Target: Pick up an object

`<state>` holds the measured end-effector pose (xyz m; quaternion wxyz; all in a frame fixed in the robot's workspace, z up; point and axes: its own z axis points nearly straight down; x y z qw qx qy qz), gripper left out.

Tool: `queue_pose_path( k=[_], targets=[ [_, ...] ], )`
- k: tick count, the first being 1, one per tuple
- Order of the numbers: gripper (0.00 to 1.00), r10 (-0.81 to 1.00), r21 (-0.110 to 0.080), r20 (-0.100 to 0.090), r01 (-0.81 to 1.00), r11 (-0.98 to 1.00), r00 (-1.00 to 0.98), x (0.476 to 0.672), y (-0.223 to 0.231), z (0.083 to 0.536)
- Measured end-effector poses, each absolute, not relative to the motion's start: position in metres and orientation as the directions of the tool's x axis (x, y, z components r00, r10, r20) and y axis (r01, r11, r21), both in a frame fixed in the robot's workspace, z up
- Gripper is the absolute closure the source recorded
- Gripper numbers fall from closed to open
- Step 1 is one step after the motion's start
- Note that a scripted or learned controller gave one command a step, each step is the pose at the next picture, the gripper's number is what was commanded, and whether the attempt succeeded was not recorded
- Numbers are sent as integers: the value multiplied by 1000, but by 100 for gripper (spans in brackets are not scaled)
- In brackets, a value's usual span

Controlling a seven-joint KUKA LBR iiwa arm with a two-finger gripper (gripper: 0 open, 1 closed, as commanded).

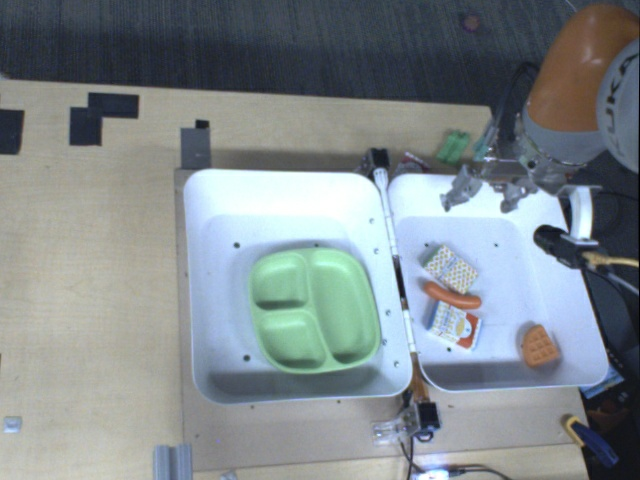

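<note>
The right bin (560, 368) holds a patterned cracker-like packet (449, 266), a toy hot dog (453, 294), a small blue and white carton (455, 326) and an orange waffle piece (539, 346). My gripper (482, 200) hangs above the bin's back edge, up and to the right of the packet, apart from every object. Its two fingers stand spread with nothing between them.
The left bin (215, 268) holds a green divided plate (313, 308). A green object (452, 148) lies on the bench behind the right bin. Cables and a black fitting (560, 243) sit along the right bin's right side. Black marks dot the bench at far left.
</note>
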<state>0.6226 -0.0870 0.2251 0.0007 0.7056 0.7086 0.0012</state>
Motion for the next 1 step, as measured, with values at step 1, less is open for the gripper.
queue_pose_path(
  k=[1],
  targets=[
    [0, 1000, -1, 0, 1000, 1, -1, 523, -126, 133]
  ],
)
